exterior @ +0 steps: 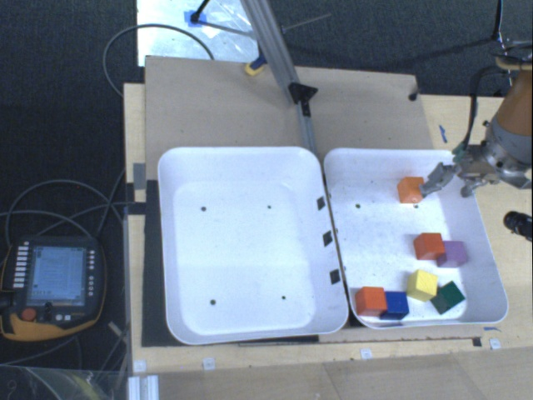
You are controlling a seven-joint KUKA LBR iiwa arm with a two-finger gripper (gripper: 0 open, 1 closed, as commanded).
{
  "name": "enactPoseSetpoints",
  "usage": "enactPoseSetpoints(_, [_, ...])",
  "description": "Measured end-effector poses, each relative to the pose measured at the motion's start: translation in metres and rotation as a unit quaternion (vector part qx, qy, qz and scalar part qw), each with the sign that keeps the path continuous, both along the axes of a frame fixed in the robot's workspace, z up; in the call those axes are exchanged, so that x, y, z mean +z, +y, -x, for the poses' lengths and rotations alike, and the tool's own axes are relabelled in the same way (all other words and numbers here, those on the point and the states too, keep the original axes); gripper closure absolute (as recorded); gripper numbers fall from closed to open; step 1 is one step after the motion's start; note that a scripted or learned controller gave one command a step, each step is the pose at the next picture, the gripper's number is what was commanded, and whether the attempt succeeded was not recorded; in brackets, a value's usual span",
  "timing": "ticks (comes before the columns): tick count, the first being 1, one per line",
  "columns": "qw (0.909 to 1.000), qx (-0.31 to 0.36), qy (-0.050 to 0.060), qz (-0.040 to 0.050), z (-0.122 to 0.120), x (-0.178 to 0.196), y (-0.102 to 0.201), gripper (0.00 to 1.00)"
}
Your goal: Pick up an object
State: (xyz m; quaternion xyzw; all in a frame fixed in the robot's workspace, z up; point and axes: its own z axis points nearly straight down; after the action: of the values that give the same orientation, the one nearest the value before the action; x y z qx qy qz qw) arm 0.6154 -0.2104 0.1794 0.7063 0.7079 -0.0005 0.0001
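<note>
- Bench (366, 107): a tan board carries two shallow white bins side by side. The right bin (383, 182) lies under the pincer; the left bin (241, 240) sits well off to the pincer's far side.
- Room: dark carpet surrounds the bench, with loose cables, a teach pendant (52, 286) far beyond the left bin, and a slanted metal pole (271, 36) crossing the board behind both bins.
- Pincer (454, 177): two fingers are spread apart and grip nothing. One fingertip touches or nearly touches the orange cube (409, 189); the other finger stands clear on the side away from the cube.
- Task object: the orange cube lies just beside the pincer, toward the bin's middle, outside the jaws rather than between them.
- Risk: judged from this offset, closing now would catch air, and a descent could shove the cube sideways.
- Lesser risk: the cluster nearer the camera, red-orange cube (429, 245), purple block (454, 252), yellow cube (421, 285), green block (449, 296), blue block (396, 304), sits tightly packed, inviting double contact.
</note>
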Motion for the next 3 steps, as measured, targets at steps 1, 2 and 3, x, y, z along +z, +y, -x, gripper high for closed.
enactPoseSetpoints(1, [1.0000,0.000,0.001,-0.0006,0.004,-0.062,0.001,0.00])
enactPoseSetpoints(2, [1.0000,0.000,0.000,-0.0002,0.003,-0.090,0.001,0.00])
enactPoseSetpoints(3, [1.0000,0.001,-0.003,0.0007,0.002,-0.077,0.001,1.00])
